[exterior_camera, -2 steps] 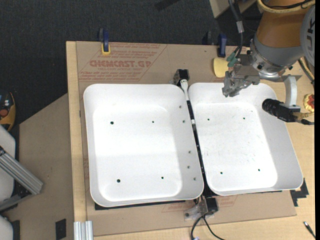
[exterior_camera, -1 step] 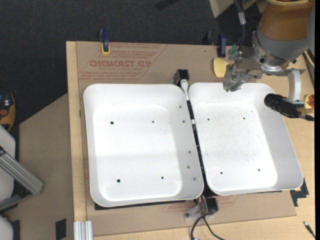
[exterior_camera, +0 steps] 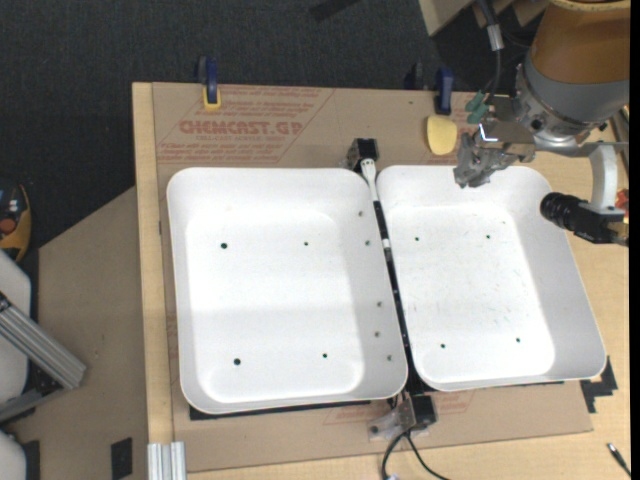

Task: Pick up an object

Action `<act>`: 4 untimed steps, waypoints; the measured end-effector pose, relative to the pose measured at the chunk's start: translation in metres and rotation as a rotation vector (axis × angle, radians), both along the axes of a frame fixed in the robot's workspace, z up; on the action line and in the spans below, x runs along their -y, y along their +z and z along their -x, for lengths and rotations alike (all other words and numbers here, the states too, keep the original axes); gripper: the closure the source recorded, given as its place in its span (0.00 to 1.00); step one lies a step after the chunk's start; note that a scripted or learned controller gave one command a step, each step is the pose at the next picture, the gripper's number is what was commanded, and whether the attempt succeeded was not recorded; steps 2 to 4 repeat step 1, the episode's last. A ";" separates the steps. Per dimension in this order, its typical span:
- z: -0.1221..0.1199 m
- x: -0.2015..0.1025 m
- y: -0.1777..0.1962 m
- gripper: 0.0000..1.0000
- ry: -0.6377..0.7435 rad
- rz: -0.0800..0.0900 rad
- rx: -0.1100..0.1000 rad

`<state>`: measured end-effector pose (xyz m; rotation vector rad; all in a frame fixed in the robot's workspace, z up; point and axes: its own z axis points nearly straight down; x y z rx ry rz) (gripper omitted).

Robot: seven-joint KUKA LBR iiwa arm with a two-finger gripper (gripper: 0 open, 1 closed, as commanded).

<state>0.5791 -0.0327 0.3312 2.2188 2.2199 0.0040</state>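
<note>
Dark carpet is seen around a cardboard-topped desk [exterior_camera: 150, 268] carrying two white bins, a left bin [exterior_camera: 190, 268] and a right bin [exterior_camera: 560, 308]. A small pale yellow object [exterior_camera: 440, 134] lies on the cardboard just beyond the right bin's far rim. The gripper [exterior_camera: 480, 171] hangs near it, over that rim. For a clean pick, it is best centred over the object before descent. How far it is open cannot be told; the arm is cut off at the frame's edge.
</note>
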 end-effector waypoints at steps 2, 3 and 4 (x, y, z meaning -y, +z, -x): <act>0.014 -0.012 -0.012 1.00 0.000 -0.001 -0.007; 0.014 -0.012 -0.012 1.00 0.000 -0.001 -0.007; 0.014 -0.012 -0.012 1.00 0.000 -0.001 -0.007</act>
